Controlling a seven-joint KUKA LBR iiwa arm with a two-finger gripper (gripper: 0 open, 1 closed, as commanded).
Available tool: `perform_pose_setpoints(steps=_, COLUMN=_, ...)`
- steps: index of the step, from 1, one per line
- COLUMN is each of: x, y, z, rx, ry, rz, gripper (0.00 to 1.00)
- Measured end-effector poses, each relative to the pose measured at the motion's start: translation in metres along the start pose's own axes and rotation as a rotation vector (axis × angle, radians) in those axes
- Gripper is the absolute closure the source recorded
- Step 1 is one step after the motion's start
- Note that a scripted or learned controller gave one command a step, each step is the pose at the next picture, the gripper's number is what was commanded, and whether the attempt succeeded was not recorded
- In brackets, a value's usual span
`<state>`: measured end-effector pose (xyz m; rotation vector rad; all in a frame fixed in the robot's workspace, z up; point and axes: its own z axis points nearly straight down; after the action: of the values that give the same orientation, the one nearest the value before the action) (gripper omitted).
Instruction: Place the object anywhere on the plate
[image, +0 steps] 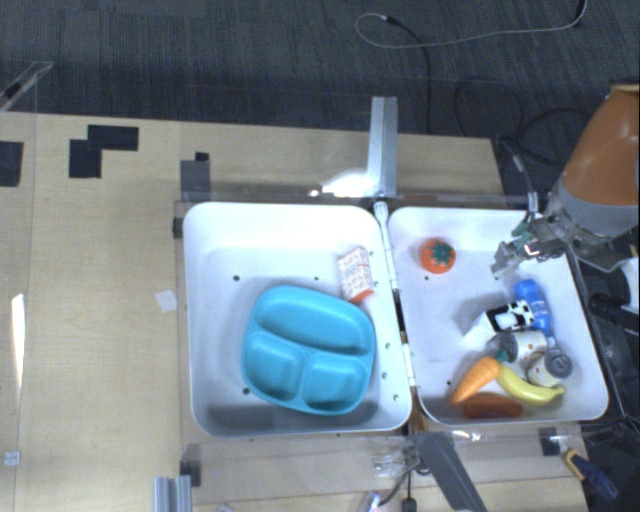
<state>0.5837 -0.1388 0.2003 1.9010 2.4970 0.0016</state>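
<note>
Nearest the lens, along the front wall of the right-hand shallow white bin (585, 405), lies a clutter of small plastic toys: a dark red sausage-like piece (492, 406), an orange carrot (478, 377), a yellow banana (530, 387), then a small black-and-white cow figure (511, 317) and a blue bottle-like toy (533, 303) just behind them. Beside it, in the left-hand white bin (200, 300), sits the turquoise three-compartment plastic plate (308, 349), with a small crinkled snack packet (354, 273) touching its far edge. Farther back in the right bin, a round orange-red toy fruit with a green top (437, 255) lies alone, well apart from the pile. The two-finger gripper (522, 247) hangs over the far right corner; whether it is parted or closed cannot be told, and nothing is seen in it. Which object is meant is unclear. The lone fruit looks light, hard and smooth, likely to roll; I would pinch it across its widest part.
</note>
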Motion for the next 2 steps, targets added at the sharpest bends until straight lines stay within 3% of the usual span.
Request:
perform_pose_setpoints(steps=1, x=0.099, y=-0.034, z=0.018, rx=0.003, ry=0.003, rz=-0.133, gripper=1.00)
perform_pose_setpoints(steps=2, x=0.202, y=-0.017, z=0.018, rx=0.002, ry=0.002, rz=-0.273, gripper=1.00)
